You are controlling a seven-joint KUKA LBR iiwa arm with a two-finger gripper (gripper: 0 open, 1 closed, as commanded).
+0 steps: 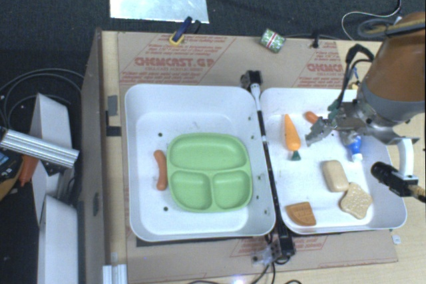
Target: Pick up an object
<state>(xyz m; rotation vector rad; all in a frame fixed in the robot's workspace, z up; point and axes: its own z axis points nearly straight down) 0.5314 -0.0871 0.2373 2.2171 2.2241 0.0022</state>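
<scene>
In the right bin (393, 209) lie an orange carrot (291, 132), a small orange piece (311, 117), a beige block (335, 175), a tan cracker-like piece (355, 200) and an orange-brown toast slice (301, 213). My gripper (321, 130) hangs over the bin's upper middle, just right of the carrot, fingers pointing left. Nothing shows between them. A blue-and-white item (355, 147) lies under the wrist.
The left bin (143, 110) holds a green divided plate (210, 171) and a sausage (160, 169) to its left. A black divider (263, 136) runs between the bins. A green can (272, 40) and a yellow-blue clip (181, 32) sit on the cardboard behind.
</scene>
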